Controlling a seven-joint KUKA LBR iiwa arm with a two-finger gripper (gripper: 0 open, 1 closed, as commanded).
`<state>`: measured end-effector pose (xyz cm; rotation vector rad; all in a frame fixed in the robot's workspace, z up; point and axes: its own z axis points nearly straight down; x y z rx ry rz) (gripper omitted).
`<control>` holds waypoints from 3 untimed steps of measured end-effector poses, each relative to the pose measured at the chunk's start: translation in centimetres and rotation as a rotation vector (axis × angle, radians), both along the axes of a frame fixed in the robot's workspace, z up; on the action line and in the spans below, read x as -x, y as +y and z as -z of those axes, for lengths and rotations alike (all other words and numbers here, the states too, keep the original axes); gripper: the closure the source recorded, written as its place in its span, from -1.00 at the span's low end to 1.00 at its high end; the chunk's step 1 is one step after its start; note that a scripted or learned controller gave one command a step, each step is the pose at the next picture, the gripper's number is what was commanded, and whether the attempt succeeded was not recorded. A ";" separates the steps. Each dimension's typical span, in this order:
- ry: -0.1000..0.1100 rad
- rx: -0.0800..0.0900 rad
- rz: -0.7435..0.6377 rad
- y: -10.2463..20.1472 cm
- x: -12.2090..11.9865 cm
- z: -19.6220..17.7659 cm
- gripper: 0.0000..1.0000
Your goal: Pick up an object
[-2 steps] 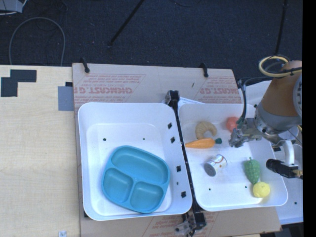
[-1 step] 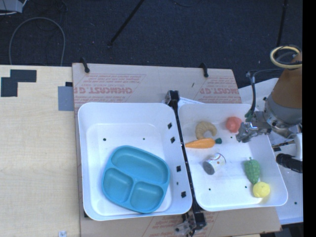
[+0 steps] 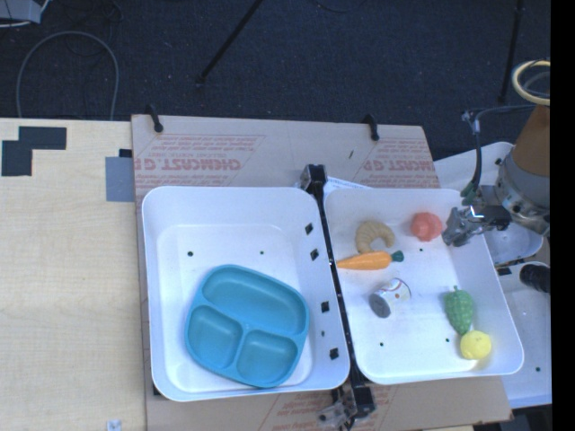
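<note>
At the frame's right edge, the hand (image 3: pixel 460 225) hovers beside the red ball (image 3: pixel 427 225) in the right bin (image 3: pixel 503 303); whether its grip is open or closed, I cannot tell.

We're in a robotics lab: two white bins (image 3: pixel 235 206) taped onto cardboard (image 3: pixel 269 155) on a bench, loose cables (image 3: pixel 67 48) trailing across dark carpet at the far side.

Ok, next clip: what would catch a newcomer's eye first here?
The blue tray lying in the left bin stands out most. After that, the small toys scattered in the right bin: an orange carrot near the middle and a red ball at the far side. The gripper sits just right of the ball.
</note>
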<state>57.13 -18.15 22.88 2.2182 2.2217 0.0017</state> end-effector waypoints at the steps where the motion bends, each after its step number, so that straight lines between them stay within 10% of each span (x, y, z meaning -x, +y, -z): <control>1: 0.006 -0.003 -0.002 5.4 0.7 0.6 1.00; 3: 0.007 -0.002 0.000 15.9 0.7 2.3 1.00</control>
